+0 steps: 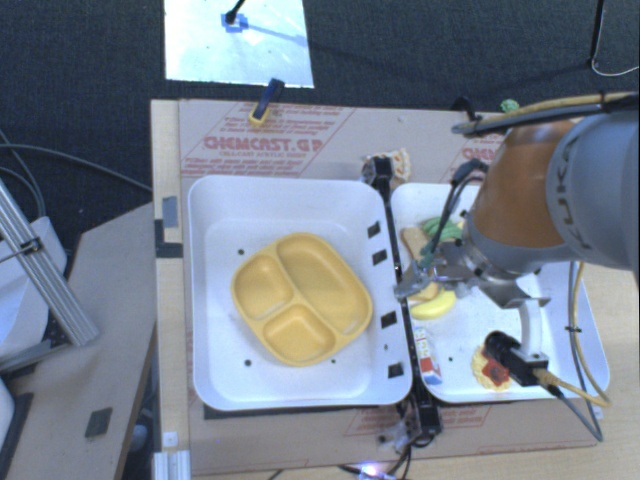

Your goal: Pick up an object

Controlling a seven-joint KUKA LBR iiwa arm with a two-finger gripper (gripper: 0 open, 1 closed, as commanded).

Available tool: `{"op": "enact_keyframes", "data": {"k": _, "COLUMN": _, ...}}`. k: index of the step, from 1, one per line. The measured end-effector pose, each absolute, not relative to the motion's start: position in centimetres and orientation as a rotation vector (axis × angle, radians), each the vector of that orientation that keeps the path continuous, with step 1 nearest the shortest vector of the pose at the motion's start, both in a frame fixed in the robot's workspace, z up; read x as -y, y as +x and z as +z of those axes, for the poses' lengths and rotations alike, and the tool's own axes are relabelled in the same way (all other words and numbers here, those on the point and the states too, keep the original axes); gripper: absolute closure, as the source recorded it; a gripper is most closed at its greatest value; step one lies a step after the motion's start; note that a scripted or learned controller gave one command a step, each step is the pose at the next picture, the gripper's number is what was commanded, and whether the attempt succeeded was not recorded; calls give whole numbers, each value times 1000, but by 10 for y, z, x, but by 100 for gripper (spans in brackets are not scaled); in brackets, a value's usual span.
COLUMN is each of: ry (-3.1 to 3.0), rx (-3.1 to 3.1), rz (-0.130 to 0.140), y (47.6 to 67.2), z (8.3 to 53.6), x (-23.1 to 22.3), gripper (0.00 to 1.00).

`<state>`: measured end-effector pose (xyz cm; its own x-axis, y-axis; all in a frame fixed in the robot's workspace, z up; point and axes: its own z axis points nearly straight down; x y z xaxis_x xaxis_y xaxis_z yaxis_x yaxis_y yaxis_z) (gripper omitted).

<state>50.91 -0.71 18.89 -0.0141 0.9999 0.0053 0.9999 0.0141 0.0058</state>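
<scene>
From my seat I see the arm (560, 198) reaching over the right bin (590, 363), with the gripper (432, 286) low near that bin's left wall, right above a pale yellow, banana-like piece (434, 308). I cannot tell from this angle whether the claw is spread or closed; the wrist body hides most of it, and nothing is plainly shown between its tips, so I do not count anything as held. The likeliest target is that yellow piece, lying in the right bin just beside the divider between the bins. It looks like a small toy food item, so I judge it light, smooth and somewhat slippery, probably hollow plastic or soft rubber; I would take it across its narrow middle rather than lengthwise, since the curved ends could squirt out of a pinch. Behind it sit a green piece (440, 227) and a tan piece (412, 238), close enough that a descending claw could nudge them. Near the bin's front lies a small orange-red item on a yellowish disc (490, 371), partly under a black fitting, which seems awkward to reach. In the left bin (215, 208) rests a yellow divided plate (302, 298), wide, stiff and shallow; its rim is the only hold, and I judge it a poor pick for narrow fingers.
</scene>
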Motion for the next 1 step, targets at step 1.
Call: {"op": "enact_keyframes", "data": {"k": 1, "ry": 2224, "rx": -2217, "rz": -1, "y": 490, "z": 184, "x": 64, "gripper": 0}}
